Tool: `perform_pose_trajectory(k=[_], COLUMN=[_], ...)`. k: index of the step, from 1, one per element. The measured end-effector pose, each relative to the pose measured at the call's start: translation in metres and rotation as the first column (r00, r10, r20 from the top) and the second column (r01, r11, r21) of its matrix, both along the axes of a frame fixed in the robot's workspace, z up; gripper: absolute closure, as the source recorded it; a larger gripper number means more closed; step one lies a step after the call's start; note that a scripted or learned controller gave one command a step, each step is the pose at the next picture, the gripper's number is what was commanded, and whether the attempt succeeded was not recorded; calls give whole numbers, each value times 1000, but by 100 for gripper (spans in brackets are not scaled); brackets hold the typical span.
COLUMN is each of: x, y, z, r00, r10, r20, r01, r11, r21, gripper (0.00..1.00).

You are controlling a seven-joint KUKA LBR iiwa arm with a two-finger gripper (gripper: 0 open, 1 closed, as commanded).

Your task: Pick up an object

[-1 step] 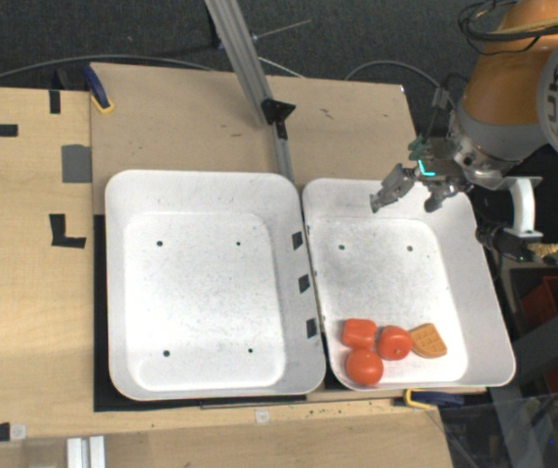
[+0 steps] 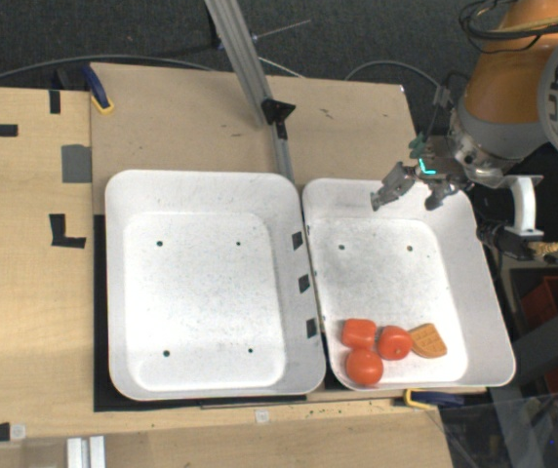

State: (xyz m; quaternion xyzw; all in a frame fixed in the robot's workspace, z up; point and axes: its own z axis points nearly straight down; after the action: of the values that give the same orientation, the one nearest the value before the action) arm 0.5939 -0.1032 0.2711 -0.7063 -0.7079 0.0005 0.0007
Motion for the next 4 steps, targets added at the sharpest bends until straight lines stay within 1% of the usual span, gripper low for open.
perform_pose_trajectory(k=[1, 3, 4], x=[-4, 8, 9], y=[-4, 2, 3], z=[-45, -140, -127], r00=[1000, 1000, 1000], r10=[-2, 0, 1], r20=[-4, -5, -1], r01=[2, 0, -1], r11=[1000, 1000, 1000], r21=[-1, 0, -1], gripper=[0, 0, 100])
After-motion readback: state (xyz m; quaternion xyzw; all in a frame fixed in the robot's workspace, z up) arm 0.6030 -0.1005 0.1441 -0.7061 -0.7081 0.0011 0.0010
